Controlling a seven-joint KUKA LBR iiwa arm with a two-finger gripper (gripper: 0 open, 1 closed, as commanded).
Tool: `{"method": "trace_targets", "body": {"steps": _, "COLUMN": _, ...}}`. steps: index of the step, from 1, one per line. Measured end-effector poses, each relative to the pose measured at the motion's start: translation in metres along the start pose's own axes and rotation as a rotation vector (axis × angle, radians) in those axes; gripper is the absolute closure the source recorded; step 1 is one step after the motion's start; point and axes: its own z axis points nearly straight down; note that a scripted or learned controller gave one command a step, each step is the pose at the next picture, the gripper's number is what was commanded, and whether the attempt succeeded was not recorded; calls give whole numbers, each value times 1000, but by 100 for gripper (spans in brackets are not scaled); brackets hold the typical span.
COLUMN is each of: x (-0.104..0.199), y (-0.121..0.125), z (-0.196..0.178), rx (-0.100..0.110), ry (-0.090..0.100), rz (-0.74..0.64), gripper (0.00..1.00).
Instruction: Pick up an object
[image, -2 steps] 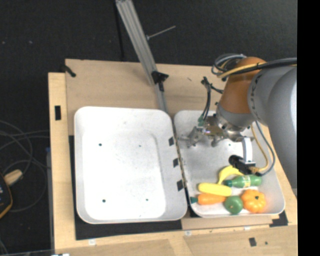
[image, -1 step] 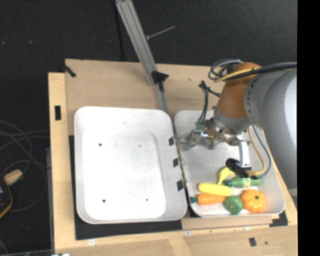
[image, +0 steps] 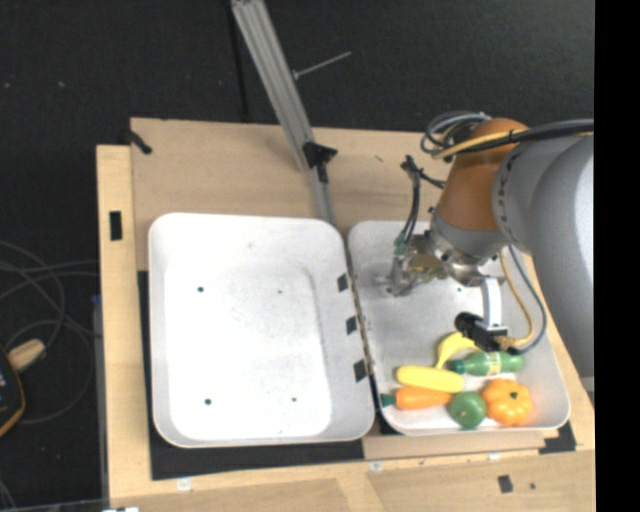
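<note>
Jaws of the gripper (image: 403, 277) hang low over the bare upper-left part of the right bin (image: 420, 320); whether they are spread or pressed together I cannot tell, as they are small and blurred, and nothing shows between them. Above them rises the grey arm (image: 540, 200) with its orange band (image: 475, 185), reaching in from the right. Toy foods lie well apart from the jaws, bunched in the right bin's lower corner: a yellow banana (image: 453, 347), a green bottle (image: 490, 363), a yellow corn-like piece (image: 430, 378), an orange carrot (image: 422, 398), a green pepper (image: 466, 408) and an orange pumpkin (image: 508, 400). Beside it on the bench (image: 230, 160) sits the left bin (image: 250, 330).
</note>
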Motion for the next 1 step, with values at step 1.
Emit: {"method": "trace_targets", "body": {"steps": 1, "x": 9, "y": 2, "z": -48, "rx": -3, "ry": 0, "rz": -2, "gripper": 100}}
